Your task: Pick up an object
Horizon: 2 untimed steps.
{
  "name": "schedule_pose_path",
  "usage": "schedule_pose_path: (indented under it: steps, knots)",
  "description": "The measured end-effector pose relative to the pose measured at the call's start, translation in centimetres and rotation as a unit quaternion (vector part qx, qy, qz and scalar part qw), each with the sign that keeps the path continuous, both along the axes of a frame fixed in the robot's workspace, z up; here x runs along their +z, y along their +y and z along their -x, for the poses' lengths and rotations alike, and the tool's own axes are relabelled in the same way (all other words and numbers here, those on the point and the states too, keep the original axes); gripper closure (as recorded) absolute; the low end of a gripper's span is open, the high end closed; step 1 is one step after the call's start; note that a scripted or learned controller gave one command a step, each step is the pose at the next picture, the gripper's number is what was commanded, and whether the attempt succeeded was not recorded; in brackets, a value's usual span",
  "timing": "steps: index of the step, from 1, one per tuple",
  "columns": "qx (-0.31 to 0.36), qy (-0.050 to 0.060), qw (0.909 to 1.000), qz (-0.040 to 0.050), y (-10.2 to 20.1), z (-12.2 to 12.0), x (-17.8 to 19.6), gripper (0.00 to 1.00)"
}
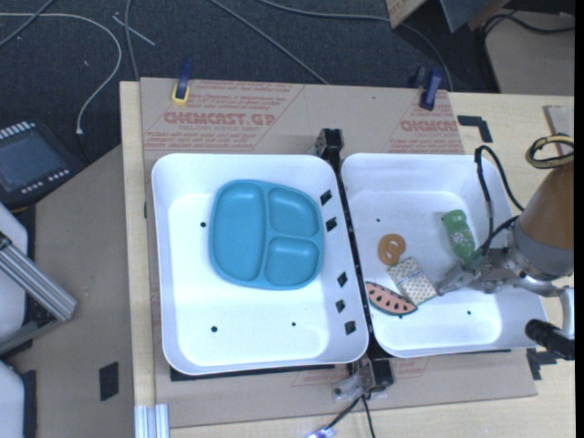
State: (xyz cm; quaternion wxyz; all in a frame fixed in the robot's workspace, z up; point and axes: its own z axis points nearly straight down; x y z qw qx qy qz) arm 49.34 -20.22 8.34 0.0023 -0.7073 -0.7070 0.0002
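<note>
Gripper [453, 283] low in right bin [429, 340], between green packet [457, 233] and checkered packet [415, 281]; finger state unreadable, nothing visibly held, so pick not yet done.

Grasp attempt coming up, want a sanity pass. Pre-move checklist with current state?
1. Candidates in the right bin: pretzel, green packet, patterned card, watermelon slice. ok.
2. Gripper over the right bin, near the card: ok.
3. Jaws open or shut: cannot tell.
4. Anything already held: cannot tell.
5. Card and watermelon slice touch, so a clean single pick there: not ok.
6. Blue divided plate sits in the left bin, out of the way: ok.
</note>
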Motion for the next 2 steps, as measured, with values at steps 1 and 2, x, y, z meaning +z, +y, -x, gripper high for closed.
schedule_pose_path:
  steps: [1,2]
  knots:
    - [0.000,-0.002,1.0000,0.0006,-0.1,-0.1,1.2,1.00]
    - [0.000,-0.004,1.0000,0.0023,-0.2,0.0,5.5,1.00]
